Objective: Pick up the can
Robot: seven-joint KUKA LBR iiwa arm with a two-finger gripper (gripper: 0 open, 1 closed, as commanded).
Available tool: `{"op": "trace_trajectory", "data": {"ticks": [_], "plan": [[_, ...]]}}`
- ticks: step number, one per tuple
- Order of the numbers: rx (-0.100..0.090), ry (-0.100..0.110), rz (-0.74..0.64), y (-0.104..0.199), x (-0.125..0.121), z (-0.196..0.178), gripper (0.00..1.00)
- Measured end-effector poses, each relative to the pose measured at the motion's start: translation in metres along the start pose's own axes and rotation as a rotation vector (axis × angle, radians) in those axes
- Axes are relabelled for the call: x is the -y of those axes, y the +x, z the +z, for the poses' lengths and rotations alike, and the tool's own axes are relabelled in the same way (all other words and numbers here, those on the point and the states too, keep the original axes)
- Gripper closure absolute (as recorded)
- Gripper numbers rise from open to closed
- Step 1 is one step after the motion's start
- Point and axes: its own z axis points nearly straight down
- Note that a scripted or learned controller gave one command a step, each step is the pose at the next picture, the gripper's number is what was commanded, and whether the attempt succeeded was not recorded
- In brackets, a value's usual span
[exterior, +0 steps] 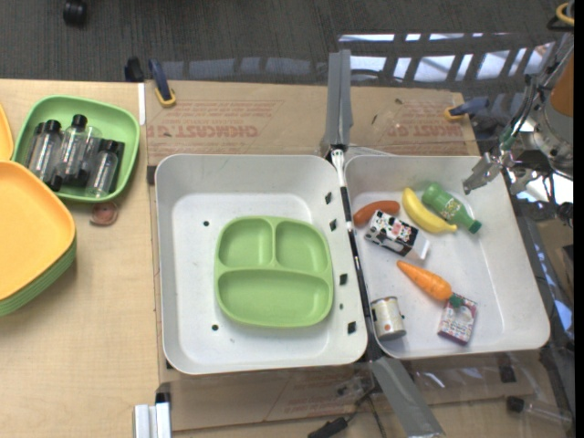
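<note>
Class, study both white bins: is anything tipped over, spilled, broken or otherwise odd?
Nothing is spilled or visibly damaged. The can lies on its side in the right bin's near-left corner, and the green bottle also lies flat, against the banana. The green divided plate sits slightly askew in the left bin.

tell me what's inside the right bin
The right bin holds a can, carrot, banana, green bottle, sausage, small carton and packet. Anything beneath them is covered.
</note>
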Motion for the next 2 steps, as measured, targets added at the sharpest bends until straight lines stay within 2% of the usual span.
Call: {"op": "trace_trajectory", "data": {"ticks": [1,2], "plan": [[0.000,0.002,0.090,0.093,-0.035,0.039,0.00],[0.001,0.001,0.075,0.038,-0.017,0.056,0.00]]}}
